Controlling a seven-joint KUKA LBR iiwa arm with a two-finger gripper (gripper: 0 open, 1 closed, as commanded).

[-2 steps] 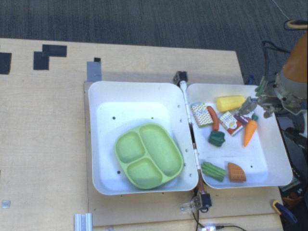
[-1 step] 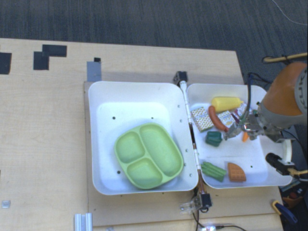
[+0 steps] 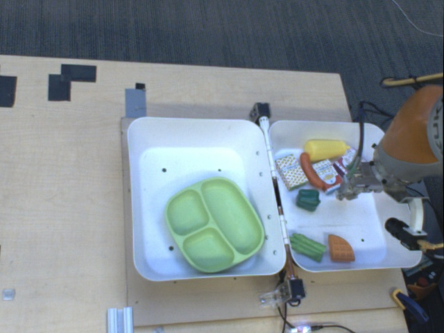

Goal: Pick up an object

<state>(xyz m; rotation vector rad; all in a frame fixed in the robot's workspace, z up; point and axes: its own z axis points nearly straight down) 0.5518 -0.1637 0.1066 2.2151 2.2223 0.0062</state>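
I can't tell my gripper's point(image 3: 347, 188) state; I'd drop straight down, well clear of the red sausage point(image 3: 314, 173) just beside it.

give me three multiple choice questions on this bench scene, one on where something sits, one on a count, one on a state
1. Where does the light green plastic divided plate lie?
A. in the left white bin
B. in the right white bin
C. on the bare bench

2. How many compartments does the plate have?
A. two
B. three
C. five

3. How does the yellow rounded plastic piece lie?
A. held up in the tool
B. stacked on the plate
C. resting in the right bin near its far wall

Answers:
1 A: the light green plastic divided plate rests on the floor of the left white bin.
2 B: one long section and two smaller ones show.
3 C: the yellow rounded plastic piece sits on the floor of the right white bin, apart from the tool.
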